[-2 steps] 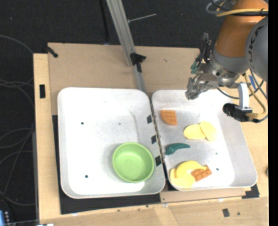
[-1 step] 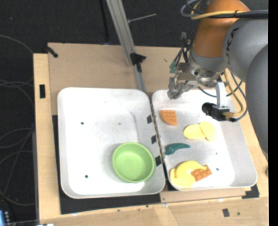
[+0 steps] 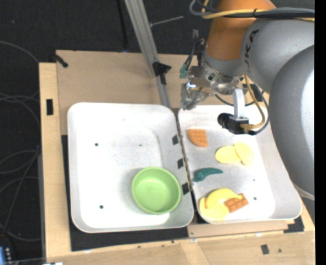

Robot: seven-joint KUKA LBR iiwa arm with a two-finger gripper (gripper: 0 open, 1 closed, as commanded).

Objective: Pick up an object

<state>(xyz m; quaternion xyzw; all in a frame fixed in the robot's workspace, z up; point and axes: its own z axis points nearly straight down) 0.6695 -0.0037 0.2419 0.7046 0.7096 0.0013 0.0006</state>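
My gripper hangs above the far left corner of the right bin, just past the divider between the bins. An orange wedge lies a little in front of it in that bin. Further forward lie a pale yellow piece, a teal curved piece, and a yellow piece with a small orange waffle-like piece on it. Nothing shows between my fingers.
A green bowl sits at the near right of the left bin. A slanted metal post rises behind the bins, close to my gripper. The arm's grey body covers the right side.
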